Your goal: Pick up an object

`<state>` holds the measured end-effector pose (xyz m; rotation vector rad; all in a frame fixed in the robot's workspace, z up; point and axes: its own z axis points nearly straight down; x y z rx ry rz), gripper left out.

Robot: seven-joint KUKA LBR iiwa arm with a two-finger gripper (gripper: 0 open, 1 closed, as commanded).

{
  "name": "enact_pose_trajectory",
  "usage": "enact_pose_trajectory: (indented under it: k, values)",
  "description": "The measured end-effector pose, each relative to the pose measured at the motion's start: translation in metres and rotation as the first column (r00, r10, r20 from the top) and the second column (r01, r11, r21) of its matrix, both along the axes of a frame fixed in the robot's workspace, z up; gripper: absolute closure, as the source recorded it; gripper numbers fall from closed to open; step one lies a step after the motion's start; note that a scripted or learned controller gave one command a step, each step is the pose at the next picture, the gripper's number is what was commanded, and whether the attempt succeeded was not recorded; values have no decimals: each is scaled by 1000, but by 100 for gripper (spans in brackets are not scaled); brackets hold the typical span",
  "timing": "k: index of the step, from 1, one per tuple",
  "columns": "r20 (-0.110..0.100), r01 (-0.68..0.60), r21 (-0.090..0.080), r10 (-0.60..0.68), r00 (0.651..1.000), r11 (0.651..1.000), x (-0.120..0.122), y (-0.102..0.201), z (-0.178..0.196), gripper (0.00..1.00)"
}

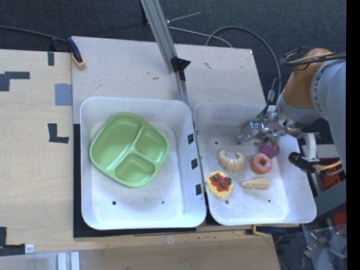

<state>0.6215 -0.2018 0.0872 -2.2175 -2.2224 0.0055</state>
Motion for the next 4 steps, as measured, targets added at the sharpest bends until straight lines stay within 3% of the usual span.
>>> enact_pose_trajectory:
  k: [1,4]
  values:
    - [2,-1,0,1,1000,1000,1,1,13,100]
    - [8,0,-1,0,1000,1000,-1,7,174,100]
